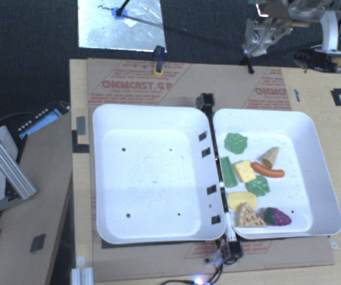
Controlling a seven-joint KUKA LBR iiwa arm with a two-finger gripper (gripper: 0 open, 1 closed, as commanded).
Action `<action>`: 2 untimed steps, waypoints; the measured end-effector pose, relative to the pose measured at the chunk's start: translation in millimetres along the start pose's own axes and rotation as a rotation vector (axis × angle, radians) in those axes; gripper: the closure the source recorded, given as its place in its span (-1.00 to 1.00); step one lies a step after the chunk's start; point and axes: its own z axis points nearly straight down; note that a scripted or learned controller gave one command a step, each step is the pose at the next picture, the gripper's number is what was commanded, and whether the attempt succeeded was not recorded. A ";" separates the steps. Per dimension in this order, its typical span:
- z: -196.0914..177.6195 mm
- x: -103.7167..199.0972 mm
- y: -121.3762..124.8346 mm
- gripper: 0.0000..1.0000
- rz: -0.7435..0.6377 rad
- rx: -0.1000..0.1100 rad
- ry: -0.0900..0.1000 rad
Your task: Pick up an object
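Camera view: gripper [254,45] parked high at upper right of frame, above the cardboard bench edge, well apart from both bins; finger state not readable at this res, cannot tell, and nothing visibly held. Left bin [105,123] centre-left of frame. Right bin [312,129] holds all candidates, bunched along its left half near the divider [216,159]: green leafy piece [236,142] uppermost; green stick [228,171] lying just beside the divider; yellow block [244,171] touching or nearly touching the stick; sausage [268,171] right of block, w/ cone [269,156] just above it; second green piece [258,186] below; yellow lump [240,200], waffle-like wedge [251,218] and purple grapes [277,217] at lower edge. Step in hand, judged: approach, no target reached yet. Best pick prob. the upper green leafy piece or the grapes, most clearance around each. Avoid stick: too close to the wall for finger room. Come straight down, align across the short axis of the target, descend to bin floor before closing. Risk: neighbours nudged in the centre cluster; flat pieces may slip out on lift.
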 end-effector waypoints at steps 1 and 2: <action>-18.9 34.9 0.0 1.00 -0.002 0.000 0.001; -38.6 66.0 0.2 1.00 0.000 0.001 0.000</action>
